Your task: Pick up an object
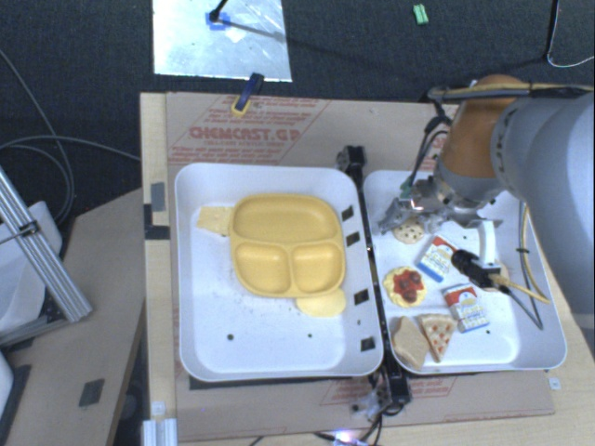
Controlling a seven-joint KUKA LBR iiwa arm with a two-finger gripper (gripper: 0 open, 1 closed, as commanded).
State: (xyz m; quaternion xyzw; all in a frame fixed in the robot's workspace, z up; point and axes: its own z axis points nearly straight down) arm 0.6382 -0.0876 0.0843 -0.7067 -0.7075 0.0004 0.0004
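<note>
A grey KUKA arm with an orange band [483, 147] reaches in from the right over the right-hand shallow white plastic bin [507, 347] on the desk [107, 249]; its end effector [406, 210] hangs at that bin's far left corner, just above a small round tan speckled toy biscuit [407, 233]; whether the end effector is spread or pressed together cannot be told. Nearer the camera in the same bin lie a round toy pizza with red topping [405, 286], a blue, white and red carton [434, 259], a red and white carton [466, 307], and a triangular toy pizza slice [438, 333] touching a tan wedge [407, 340]. The left-hand shallow white plastic bin [204, 333] holds a yellow three-compartment plastic tray [284, 244]; a pale yellow flat piece [215, 219] lies at its far left corner, a second pale yellow piece [322, 304] at its near edge; both bins rest on a brown cardboard sheet printed in red [246, 128].
</note>
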